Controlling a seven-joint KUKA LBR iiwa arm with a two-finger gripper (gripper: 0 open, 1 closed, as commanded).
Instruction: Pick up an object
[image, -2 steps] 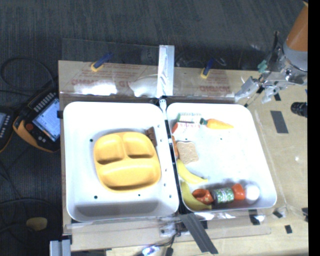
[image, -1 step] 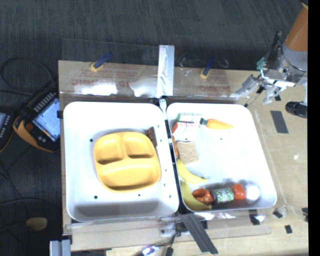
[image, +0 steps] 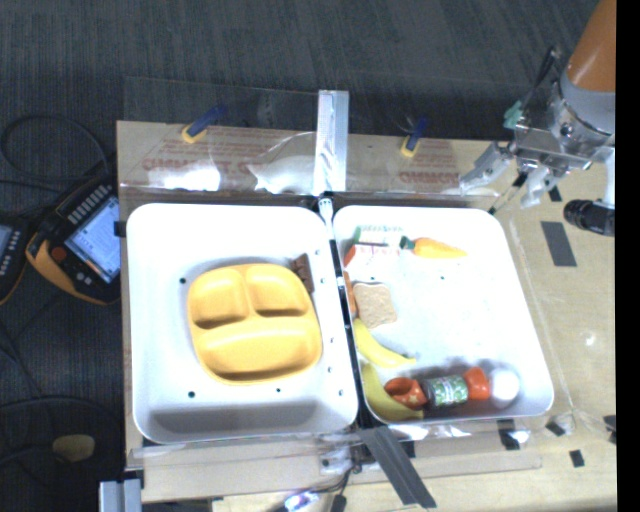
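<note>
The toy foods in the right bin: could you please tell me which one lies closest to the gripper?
The carrot, orange with a green top, lies in the right bin's far corner, nearest the gripper. The bananas and bottle sit along the near side.

Orange band, grey metal tool (image: 535, 165).

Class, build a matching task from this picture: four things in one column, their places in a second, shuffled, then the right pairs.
Things:
1. yellow tray
2. carrot
3. bottle
4. gripper

Places:
A. near edge of right bin
B. above the bench, beyond the right bin
C. left bin
D. far end of right bin

Pairs: 1-C, 2-D, 3-A, 4-B
</note>
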